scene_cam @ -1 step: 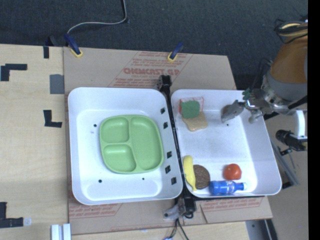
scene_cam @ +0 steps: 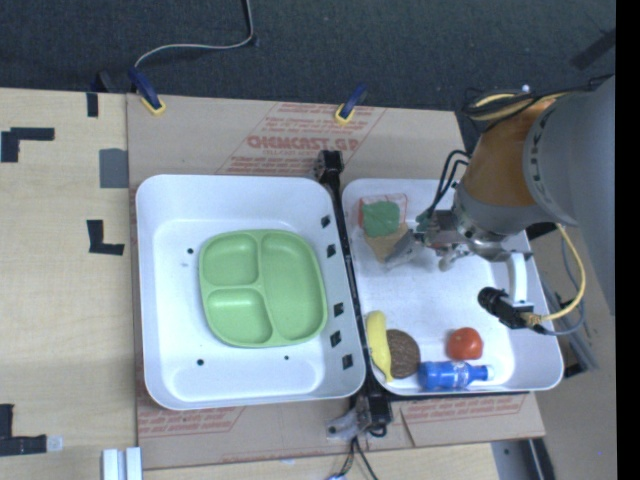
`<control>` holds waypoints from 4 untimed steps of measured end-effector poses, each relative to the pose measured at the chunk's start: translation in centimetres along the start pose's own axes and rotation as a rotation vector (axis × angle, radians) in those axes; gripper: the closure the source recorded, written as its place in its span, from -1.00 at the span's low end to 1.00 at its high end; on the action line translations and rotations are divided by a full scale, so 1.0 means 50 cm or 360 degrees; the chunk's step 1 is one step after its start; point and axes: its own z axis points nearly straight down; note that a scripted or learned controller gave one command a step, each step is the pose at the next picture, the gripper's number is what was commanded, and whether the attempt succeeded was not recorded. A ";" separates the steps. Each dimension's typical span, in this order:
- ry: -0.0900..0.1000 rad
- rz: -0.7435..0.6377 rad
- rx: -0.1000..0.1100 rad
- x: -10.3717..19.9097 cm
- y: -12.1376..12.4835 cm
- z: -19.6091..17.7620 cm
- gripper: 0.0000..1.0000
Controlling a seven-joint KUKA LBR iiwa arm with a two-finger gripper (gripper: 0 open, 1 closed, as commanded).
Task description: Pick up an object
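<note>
The right bin [scene_cam: 500, 298] holds several objects. A green block in a clear packet [scene_cam: 381, 218] lies at its far left corner. Along the near wall lie a yellow banana [scene_cam: 376, 341], a brown round object [scene_cam: 402, 352], a red tomato [scene_cam: 464, 344] and a blue bottle [scene_cam: 452, 375]. My gripper [scene_cam: 425, 243] hangs low over the far part of the right bin, just right of the green packet and close to its edge. I see nothing held in it.
A green divided plate [scene_cam: 264, 287] lies in the left bin [scene_cam: 160, 268]. A black divider [scene_cam: 340, 258] runs between the bins. The arm's wrist and cables [scene_cam: 520, 298] hang over the right bin's right side.
</note>
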 end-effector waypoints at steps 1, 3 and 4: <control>-0.0002 -0.0002 -0.0009 0.033 0.171 0.071 -1.00; -0.0003 -0.0001 0.0004 0.033 0.168 0.055 -1.00; 0.0001 0.0002 0.0011 0.027 0.167 0.074 -1.00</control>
